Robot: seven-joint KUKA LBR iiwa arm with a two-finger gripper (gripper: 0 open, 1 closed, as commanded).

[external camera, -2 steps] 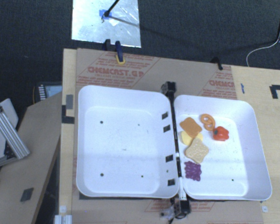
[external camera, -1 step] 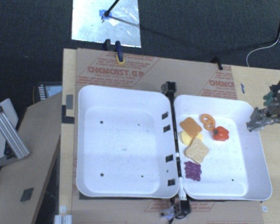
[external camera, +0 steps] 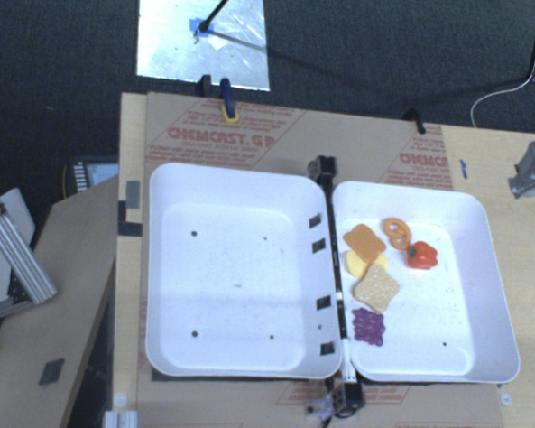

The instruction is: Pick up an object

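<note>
- The bench [external camera: 532, 286] is a tan surface that carries everything else. A brown cardboard sheet [external camera: 281, 133] printed with red letters lies flat on it under the bins.
- The left white bin [external camera: 237, 270] sits on the left half of the cardboard. Its right wall touches the neighbouring bin along a dark hinge-like strip.
- The right white bin [external camera: 447, 305] sits on the right half of the cardboard and holds all the toy food, gathered in its left half.
- A shiny silver sheet [external camera: 204, 31] lies on the dark floor beyond the bench's far edge.
- The gripper [external camera: 534, 171] is a grey metal shape at the bench's right edge, outside the far right corner of the right bin and well apart from the food. Whether it is spread or pressed together cannot be told, and nothing is seen in it.
- A tan cracker [external camera: 377, 287] lies near the bin's left wall, about midway along it.
- An orange slab [external camera: 365, 241] lies just beyond it, overlapping a yellow slice [external camera: 358, 263] that touches the cracker.
- A purple grape bunch [external camera: 368, 326] lies just nearer than the cracker.
- A red pepper [external camera: 421, 255] lies towards the bin's middle, touching an orange pretzel [external camera: 396, 230] on its far side.
- A small blue clamp [external camera: 227, 99] grips the cardboard's far edge.
</note>
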